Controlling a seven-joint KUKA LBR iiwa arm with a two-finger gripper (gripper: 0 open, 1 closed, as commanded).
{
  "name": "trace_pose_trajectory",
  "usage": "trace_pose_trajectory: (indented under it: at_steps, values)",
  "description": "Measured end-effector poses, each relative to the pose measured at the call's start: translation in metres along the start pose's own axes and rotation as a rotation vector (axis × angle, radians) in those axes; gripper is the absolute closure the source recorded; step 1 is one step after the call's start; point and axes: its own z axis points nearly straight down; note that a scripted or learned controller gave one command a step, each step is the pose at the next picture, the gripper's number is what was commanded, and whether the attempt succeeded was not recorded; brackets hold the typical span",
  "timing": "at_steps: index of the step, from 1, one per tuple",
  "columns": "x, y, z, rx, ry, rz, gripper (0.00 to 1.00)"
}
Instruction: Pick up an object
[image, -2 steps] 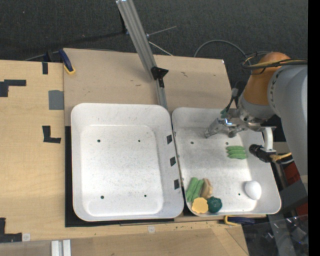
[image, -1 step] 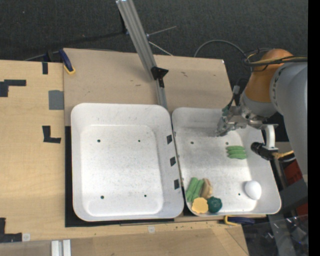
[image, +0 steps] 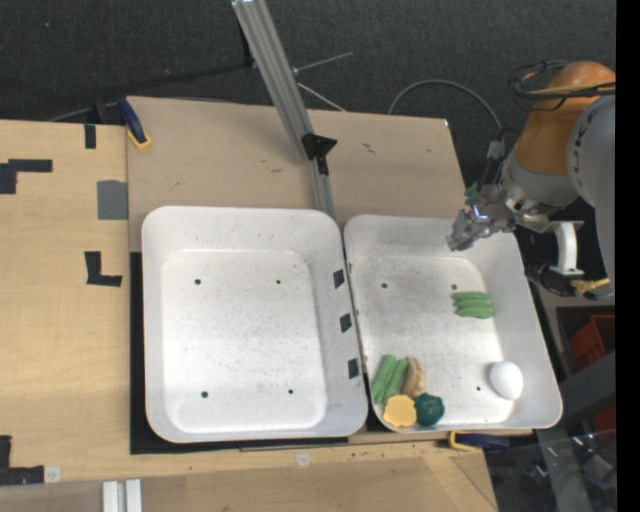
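Observation:
My gripper (image: 462, 236) hangs over the far right corner of the right bin (image: 420, 240), with nothing visible between its tips. Well in front of it a green ridged object (image: 473, 304) lies near the bin's right side. A white egg-shaped object (image: 505, 380) rests in the near right corner. Along the bin's near edge sit a green pod (image: 387, 377), a tan piece (image: 413, 377), a yellow round piece (image: 400, 411) and a dark green ball (image: 429, 409), bunched together.
The left bin (image: 240, 320) lies beside the right one, joined by black clips. A slanted metal post (image: 290, 95) rises behind the bins. The arm's orange band (image: 560, 120) is at the far right.

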Motion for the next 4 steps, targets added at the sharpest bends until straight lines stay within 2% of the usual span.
trace_pose_trajectory:
  at_steps: [2, 3, 4]
  values:
    - [-0.006, 0.008, -0.114, 0.000, 0.000, -0.001, 1.00]
    - [0.042, 0.016, -0.101, 0.007, 0.003, -0.004, 1.00]
    - [0.091, 0.008, -0.091, 0.008, 0.003, -0.004, 1.00]
